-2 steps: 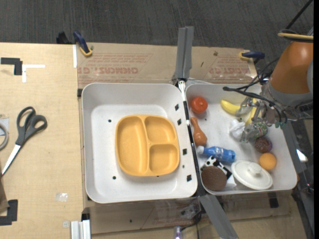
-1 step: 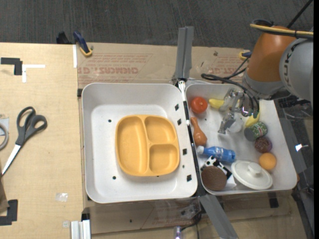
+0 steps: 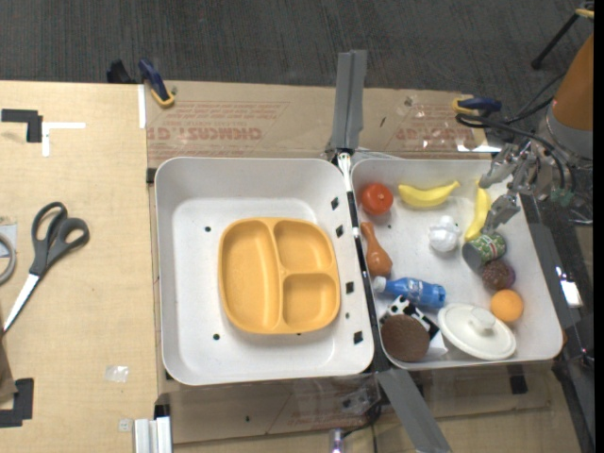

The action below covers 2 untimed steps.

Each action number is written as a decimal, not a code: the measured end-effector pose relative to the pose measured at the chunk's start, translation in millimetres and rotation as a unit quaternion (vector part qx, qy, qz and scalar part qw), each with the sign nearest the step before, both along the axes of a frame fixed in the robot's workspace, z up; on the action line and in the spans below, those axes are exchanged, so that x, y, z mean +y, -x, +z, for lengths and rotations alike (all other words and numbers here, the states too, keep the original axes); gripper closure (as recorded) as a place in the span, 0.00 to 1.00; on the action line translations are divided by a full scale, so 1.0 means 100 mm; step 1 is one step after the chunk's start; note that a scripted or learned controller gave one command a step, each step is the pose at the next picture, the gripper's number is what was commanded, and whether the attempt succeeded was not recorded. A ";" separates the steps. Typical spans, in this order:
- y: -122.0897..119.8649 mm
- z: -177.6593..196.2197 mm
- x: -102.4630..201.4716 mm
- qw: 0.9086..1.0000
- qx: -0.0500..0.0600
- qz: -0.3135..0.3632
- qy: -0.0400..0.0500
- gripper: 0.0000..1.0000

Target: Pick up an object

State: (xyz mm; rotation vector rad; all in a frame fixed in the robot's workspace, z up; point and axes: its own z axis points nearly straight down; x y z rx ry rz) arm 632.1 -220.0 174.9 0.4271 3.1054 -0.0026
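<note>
Claw (image 3: 503, 199): fingers spread apart, nothing betw them, over right bin's (image 3: 557, 295) far-right side.
Touching: lower finger on/just by small banana (image 3: 477, 215) – can't tell contact.
Nearest items: green ball (image 3: 488, 246), white ball (image 3: 443, 237).
Room: bare floor mid-bin; left bin (image 3: 179, 281) has yellow tray (image 3: 279, 275).

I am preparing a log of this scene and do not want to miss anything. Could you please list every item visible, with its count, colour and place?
Bins: 2, white, side by side on the bench.
Divided plate: 1, yellow-orange, in the left bin.
Bananas: 2, yellow, right bin, far part.
Tomato: 1, red, right bin, far left corner.
White ball: 1, middle of right bin.
Bottle: 1, blue, right bin.
Lidded bowl: 1, white, right bin, near edge.
Orange: 1, orange, right bin, right side.
Scissors: 1, black handles, on the bench at left.
Clamps: 2, blue and yellow, far edge.
Gripper: 1, grey, above the right bin's far right part.
</note>
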 end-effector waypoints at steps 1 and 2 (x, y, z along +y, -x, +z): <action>0.53 -0.82 -0.02 1.000 0.002 -0.026 0.000 0.00; -0.06 -0.80 0.26 0.996 -0.001 -0.093 -0.001 0.00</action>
